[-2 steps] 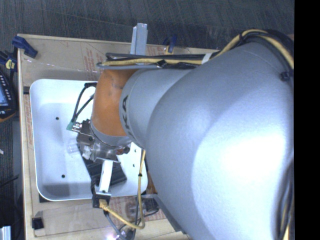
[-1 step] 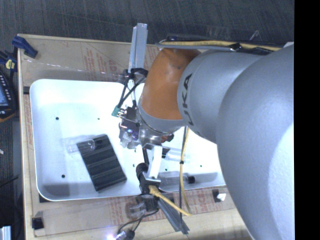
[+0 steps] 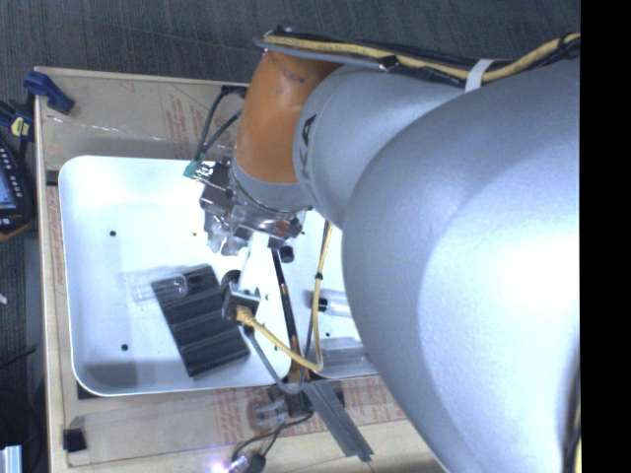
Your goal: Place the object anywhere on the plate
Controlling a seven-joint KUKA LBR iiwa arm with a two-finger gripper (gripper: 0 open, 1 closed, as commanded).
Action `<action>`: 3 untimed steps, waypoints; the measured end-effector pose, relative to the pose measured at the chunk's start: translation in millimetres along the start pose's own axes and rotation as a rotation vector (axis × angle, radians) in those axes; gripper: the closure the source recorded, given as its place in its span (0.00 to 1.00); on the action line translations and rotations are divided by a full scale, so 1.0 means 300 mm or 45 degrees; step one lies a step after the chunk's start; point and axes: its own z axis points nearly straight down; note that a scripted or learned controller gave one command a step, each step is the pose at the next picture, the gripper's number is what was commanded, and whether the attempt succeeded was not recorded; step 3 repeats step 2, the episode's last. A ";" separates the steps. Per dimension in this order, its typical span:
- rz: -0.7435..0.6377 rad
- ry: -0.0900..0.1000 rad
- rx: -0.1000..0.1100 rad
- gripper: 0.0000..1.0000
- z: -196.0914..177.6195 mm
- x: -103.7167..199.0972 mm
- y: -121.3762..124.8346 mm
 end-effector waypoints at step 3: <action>0.080 0.001 0.002 1.00 -0.040 -0.161 -0.155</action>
